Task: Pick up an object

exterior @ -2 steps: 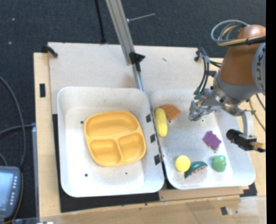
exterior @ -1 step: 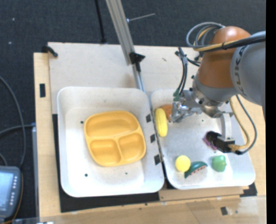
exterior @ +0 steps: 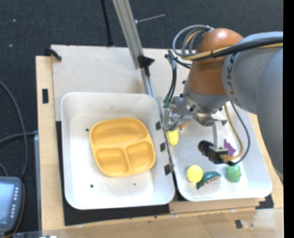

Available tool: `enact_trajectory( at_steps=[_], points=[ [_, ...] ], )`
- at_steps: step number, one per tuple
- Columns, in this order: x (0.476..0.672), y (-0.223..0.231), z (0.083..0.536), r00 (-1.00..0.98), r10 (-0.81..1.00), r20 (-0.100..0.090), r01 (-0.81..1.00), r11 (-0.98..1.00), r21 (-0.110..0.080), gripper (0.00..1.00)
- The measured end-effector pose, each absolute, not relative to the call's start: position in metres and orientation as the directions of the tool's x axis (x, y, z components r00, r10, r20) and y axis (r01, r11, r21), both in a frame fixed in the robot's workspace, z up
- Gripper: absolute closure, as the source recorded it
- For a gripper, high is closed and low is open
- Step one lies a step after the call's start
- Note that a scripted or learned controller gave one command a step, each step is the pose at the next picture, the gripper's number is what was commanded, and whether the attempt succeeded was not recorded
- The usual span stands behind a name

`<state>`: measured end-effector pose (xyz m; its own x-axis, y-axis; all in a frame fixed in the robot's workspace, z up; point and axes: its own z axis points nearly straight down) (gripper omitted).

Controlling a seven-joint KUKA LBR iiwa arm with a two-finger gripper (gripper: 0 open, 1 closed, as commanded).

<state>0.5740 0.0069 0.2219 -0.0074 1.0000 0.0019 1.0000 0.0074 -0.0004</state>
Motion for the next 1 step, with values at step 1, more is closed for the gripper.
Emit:
enact_trajectory(
  at_steps=[1],
  points=[
    [0.5763, 0.0568, 0.2192, -0.008, 1.000, 0.002, 1.000, 0.008, 0.000, 1.00]
  ],
)
